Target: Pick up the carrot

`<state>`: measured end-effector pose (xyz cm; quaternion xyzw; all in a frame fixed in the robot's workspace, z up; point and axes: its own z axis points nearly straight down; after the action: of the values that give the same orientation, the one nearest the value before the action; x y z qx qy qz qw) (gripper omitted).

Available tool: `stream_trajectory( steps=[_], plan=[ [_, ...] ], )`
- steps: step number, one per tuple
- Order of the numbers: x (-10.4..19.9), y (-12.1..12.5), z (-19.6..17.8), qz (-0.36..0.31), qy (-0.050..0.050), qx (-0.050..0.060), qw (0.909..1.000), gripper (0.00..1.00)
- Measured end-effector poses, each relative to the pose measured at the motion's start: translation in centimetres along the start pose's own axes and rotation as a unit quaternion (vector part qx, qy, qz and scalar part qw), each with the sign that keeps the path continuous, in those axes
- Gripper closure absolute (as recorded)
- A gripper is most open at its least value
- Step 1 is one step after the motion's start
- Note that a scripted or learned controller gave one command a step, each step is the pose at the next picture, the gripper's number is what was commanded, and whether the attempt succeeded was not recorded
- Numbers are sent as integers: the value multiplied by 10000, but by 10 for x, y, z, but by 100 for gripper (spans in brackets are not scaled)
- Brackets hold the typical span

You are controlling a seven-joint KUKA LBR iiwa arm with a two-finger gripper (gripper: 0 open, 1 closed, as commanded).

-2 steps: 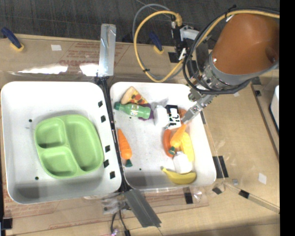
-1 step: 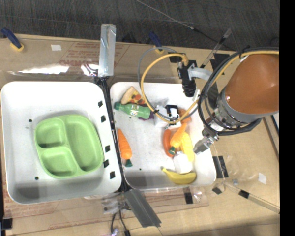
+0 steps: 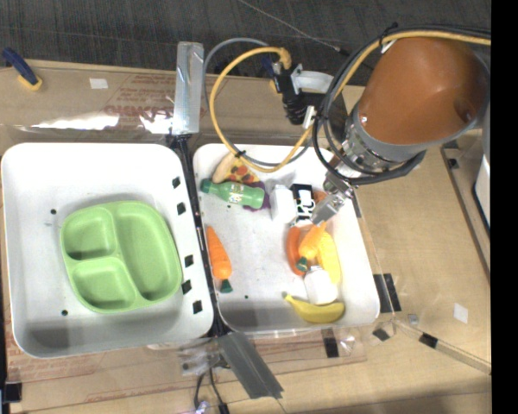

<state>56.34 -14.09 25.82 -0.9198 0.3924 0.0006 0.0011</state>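
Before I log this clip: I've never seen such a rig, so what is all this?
One fixed camera looks down at a slant on two white bins. The big orange and grey shape is a robot arm reaching in from the right, its gripper low over the right bin. The left bin holds a green plate. The right bin holds the carrot by its left wall, a green bottle, a banana and other toy food. Nothing shows between the fingers; the carrot lies untouched.

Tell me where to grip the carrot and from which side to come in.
Grip the carrot across its orange middle, coming straight down from above. It lies flat and lengthwise against the right bin's left wall, so closing across its narrow width probably works best, though the wall leaves one finger little room.
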Motion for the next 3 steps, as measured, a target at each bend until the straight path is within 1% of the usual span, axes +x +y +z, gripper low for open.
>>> stream_trajectory(
  steps=[1, 2, 3],
  plan=[
    [-9, 72, -37, -1307, 19, 8, 9914, 100],
    [23, 73, -117, -2754, 43, 26, 9613, 100],
    [6, 92, 11, -2547, -48, 13, 9670, 100]
  ],
)
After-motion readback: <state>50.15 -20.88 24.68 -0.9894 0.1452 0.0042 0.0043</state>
